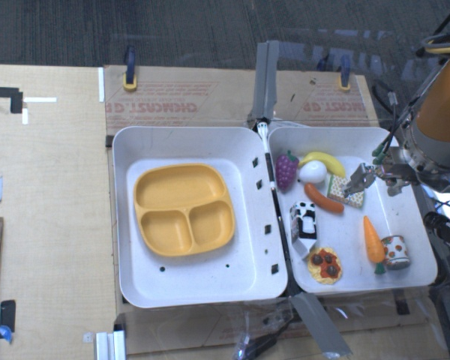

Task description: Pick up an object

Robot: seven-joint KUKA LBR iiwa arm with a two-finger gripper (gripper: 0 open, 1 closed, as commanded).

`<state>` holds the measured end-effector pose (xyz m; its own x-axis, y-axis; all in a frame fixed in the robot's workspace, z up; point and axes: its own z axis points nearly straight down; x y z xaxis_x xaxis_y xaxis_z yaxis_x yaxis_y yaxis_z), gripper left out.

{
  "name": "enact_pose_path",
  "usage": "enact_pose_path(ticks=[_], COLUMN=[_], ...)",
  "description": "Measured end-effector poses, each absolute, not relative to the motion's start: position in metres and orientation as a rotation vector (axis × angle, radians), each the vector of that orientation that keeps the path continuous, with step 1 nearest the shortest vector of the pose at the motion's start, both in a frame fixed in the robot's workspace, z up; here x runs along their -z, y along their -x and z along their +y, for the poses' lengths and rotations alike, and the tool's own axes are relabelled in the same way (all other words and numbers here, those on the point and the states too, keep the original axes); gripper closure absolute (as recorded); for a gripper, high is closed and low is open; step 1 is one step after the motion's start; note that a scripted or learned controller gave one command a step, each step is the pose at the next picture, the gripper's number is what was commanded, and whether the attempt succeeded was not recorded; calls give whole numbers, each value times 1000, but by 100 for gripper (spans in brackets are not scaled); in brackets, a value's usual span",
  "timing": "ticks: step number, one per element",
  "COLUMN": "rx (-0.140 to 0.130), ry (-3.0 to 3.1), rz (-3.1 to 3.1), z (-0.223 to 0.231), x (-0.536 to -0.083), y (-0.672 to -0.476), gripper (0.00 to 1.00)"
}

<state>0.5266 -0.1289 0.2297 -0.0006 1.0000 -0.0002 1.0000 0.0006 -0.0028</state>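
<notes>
Gripper [358, 182]: low in the right bin [424, 223], near its far right wall; grip state can't be told.
Room: bare floor between carrot [372, 241] and sausage [324, 199].
Cracker [347, 190]: directly under the gripper, beside the banana [324, 160].

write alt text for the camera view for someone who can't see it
A grey robot arm's pincer hovers over the right white bin, which holds toy food: a banana, grapes, a sausage, a carrot, a small pizza and a can. The left white bin holds a yellow divided plate.
</notes>
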Motion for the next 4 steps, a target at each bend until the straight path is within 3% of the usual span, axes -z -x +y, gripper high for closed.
enact_pose_path(ticks=[1, 2, 3, 4], rx=[-1, -1, 0, 2], ry=[1913, 1762, 1800, 1803], rz=[-2494, -2599, -2574, -2571], z=[-105, -143, -207, -207], x=[-280, -170, -91, -100], y=[-513, -477, -493, -493], gripper=[0, 0, 0, 100])
